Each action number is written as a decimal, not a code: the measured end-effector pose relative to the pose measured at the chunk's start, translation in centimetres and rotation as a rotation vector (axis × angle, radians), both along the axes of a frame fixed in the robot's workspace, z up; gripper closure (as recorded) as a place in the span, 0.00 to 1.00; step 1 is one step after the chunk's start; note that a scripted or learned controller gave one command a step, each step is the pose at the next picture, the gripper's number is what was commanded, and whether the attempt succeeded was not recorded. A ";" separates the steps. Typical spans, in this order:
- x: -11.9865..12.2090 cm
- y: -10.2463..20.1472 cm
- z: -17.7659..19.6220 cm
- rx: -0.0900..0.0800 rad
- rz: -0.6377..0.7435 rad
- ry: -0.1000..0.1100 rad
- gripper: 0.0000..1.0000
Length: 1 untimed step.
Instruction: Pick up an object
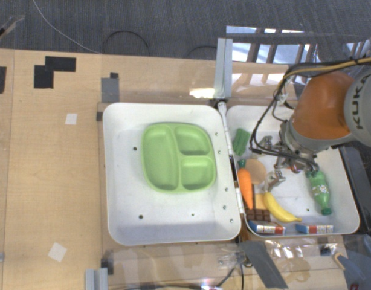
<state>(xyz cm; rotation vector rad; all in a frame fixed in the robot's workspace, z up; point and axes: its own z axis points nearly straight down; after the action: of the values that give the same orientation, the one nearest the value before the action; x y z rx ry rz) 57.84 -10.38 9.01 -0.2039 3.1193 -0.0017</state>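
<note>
- Two white bins are set side by side on the bench; the left bin point(122, 222) holds a green divided plate point(177, 156), lying flat near its middle.
- All the loose items are gathered in the right bin point(348, 219), which is presumably why the arm point(321, 104) is reached over that side.
- A carrot point(246, 188) is laid lengthwise just beside the wall shared by the bins, with a green item point(241, 141) above it against the same wall and a pale rounded thing point(255, 168) beside its top end; what these two are cannot be told.
- A banana point(277, 208) is lying aslant near the bin's lower edge, its upper end just beside the carrot.
- A green bottle point(320, 191) is laid on its side toward the right of the bin, well apart from the carrot.
- Small boxes point(265, 228) are lined along the bottom wall.
- The gripper point(278, 177) is hung low between the carrot and the bottle, just above the banana's upper end; this suggests the banana or the carrot is being approached.
- Nothing is seen between the fingers, so no item can be said to be held; whether the jaws are open or closed cannot be told, as they are small and crowded by cables.
- The pick is judged as not yet made.
</note>
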 end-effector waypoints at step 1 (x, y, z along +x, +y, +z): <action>6.2 -1.9 6.7 -0.003 0.175 0.001 0.00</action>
<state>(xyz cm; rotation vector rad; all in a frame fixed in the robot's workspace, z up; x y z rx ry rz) 64.06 -12.26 15.68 -0.4766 3.0906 -0.0043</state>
